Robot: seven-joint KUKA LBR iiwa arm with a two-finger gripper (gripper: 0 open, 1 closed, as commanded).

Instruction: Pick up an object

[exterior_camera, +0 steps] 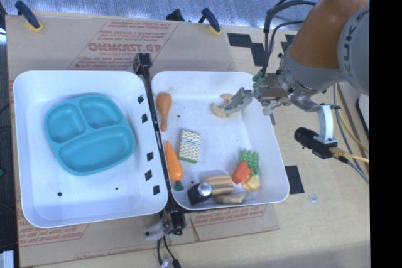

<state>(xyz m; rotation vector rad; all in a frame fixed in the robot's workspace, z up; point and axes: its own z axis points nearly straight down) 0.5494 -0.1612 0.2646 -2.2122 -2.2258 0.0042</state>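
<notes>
My gripper (240,98) hangs over the right bin's (207,80) far right part, reaching in from the right. A small tan curved piece (220,110) lies on the bin floor just left of the gripper's tip, touching it or very close. The same bin holds a tan-orange drumstick shape (164,108), a carrot (174,162), a patterned little box (190,145), a black and silver can (201,191), a bread roll (221,184), a red-orange pepper (241,171), a green piece (251,161) and a yellow piece (252,182).
The left bin (25,135) holds a blue divided plate (90,132). A black divider with clips (148,122) runs between the bins. Most items crowd the right bin's near edge. Cardboard lies under both bins.
</notes>
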